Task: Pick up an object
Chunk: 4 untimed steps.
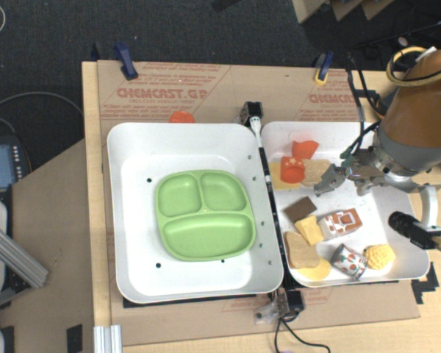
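Hand [350, 176] hovering over the right bin [419, 271], above its upper middle, gripping nothing visible; open or closed impossible to tell. Toy food crowded along that bin's left and lower edges: orange piece [292, 170], brown square [300, 209], small carton [340, 223], yellow waffle [380, 256]. Left bin [128, 197] roomy around a green divided plate [204, 214].

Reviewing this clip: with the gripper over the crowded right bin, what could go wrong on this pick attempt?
1. The toys in the right bin lie packed together: the brown block touches the yellow block, so the gripper may nudge or catch two.
2. The orange cup sits near the bin's wall by the green tray, leaving little finger room.
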### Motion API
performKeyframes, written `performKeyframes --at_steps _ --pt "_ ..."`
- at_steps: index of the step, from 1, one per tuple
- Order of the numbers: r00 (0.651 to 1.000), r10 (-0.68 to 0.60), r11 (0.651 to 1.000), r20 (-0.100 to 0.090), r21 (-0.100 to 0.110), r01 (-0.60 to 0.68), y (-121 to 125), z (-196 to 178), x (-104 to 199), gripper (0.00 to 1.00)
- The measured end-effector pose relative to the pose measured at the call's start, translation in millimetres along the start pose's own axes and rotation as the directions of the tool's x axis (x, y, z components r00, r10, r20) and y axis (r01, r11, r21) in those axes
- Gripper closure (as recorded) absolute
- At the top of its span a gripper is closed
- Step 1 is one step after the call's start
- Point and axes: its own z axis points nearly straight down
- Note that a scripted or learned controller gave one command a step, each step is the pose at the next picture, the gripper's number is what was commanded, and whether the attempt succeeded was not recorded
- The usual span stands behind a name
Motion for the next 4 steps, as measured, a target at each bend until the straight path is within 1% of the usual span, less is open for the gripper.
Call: performKeyframes --at_steps 1,2,3,4 --pt "1.0 0.001 1.0 -0.002 -0.002 -0.001 -3.5 111.2 11.0 0.0" --pt "1.0 -0.002 1.0 0.003 -0.008 0.002 21.2 105.1 14.5 0.0" --pt "1.0 0.005 1.0 0.002 -0.007 -0.005 -44.3 104.5 -12.5 0.0" --pt "1.0 -0.004 1.0 0.004 -0.011 0.004 25.3 105.0 15.9 0.0"
